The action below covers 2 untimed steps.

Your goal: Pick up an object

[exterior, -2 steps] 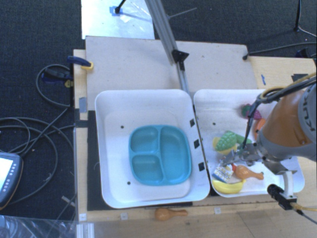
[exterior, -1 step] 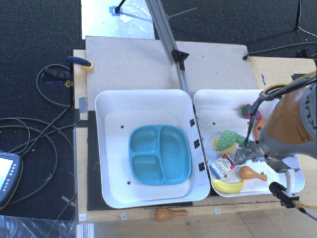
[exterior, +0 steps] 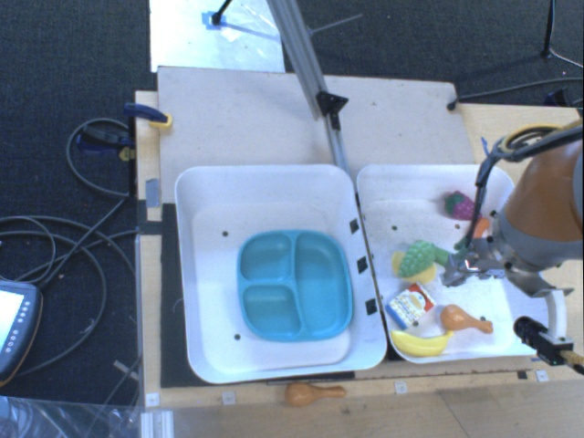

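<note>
Toys lie in the right bin (exterior: 383,185): a green and yellow toy (exterior: 418,258) near the middle, a purple one (exterior: 459,205) toward the far side, a small packet (exterior: 410,306), an orange drumstick (exterior: 465,318) and a banana (exterior: 422,342) along the near edge. The gripper (exterior: 459,269) hangs low just beside the green toy; whether its fingers are wide or narrow I cannot tell. A blue tray (exterior: 296,285) sits in the left bin (exterior: 205,245).
</note>
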{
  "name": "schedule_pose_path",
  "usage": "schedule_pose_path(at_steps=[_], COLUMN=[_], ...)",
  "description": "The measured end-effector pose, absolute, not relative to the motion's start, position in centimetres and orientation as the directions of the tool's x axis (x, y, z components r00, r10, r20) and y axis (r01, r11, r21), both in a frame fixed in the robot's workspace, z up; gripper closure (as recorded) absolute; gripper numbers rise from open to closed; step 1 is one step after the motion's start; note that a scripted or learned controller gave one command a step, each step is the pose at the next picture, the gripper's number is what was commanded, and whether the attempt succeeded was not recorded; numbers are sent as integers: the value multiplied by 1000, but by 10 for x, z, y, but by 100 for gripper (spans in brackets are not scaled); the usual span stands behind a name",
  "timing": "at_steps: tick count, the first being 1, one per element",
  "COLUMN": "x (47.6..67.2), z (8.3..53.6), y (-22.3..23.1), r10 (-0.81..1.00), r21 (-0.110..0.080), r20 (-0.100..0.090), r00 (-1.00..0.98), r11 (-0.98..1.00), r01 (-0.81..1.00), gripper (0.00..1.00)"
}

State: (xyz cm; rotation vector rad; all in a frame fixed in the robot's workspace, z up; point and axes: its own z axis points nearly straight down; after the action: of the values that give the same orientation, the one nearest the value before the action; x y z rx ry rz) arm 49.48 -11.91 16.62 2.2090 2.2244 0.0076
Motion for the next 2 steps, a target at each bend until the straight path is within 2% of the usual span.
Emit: schedule_pose_path(at_steps=[1,2], x=[497,506], z=[220,222], y=[-119,-58], r10=[1000,1000], r21=[9,3], r20=[-2,2], r00=[-7,-13], r11=[7,13], r01=[1000,1000], gripper=[100,100])
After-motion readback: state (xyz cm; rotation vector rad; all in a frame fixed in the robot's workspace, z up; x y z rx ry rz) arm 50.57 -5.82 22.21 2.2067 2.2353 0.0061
